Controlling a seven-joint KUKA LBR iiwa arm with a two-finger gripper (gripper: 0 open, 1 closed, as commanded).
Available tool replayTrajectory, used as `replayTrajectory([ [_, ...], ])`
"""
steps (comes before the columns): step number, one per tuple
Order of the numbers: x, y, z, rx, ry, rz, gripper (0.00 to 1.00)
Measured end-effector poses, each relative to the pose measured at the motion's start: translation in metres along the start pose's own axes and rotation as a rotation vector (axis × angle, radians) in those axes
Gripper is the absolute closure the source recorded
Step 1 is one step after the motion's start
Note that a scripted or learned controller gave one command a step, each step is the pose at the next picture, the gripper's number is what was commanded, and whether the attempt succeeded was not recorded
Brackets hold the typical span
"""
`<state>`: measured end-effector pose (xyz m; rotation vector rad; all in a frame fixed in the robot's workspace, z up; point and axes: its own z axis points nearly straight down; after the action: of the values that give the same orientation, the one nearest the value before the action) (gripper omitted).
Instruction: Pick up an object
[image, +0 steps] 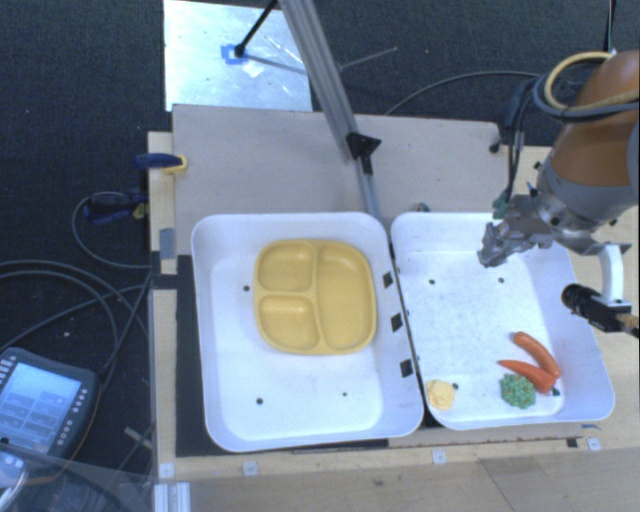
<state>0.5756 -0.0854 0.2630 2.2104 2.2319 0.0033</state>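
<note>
Wooden counter (260, 160) carries two white bins. My left bin (220, 400) cradles a yellow divided plate (315, 296); my right bin (440, 330) gathers carrots (535, 355), broccoli (517, 391) and a yellow piece (440, 394) by its near edge. My claw (497, 245) hangs above, nothing visibly gripped.

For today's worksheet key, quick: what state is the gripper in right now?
Gripper: over the right bin, holding nothing visible; open or closed cannot be told.
</note>
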Motion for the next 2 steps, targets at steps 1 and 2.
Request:
replayTrajectory([
  [1, 0.057, 0.013, 0.016, 0.001, 0.001, -0.002, 1.0],
  [2, 0.11, 0.029, 0.03, 0.0, 0.001, -0.001, 1.0],
])
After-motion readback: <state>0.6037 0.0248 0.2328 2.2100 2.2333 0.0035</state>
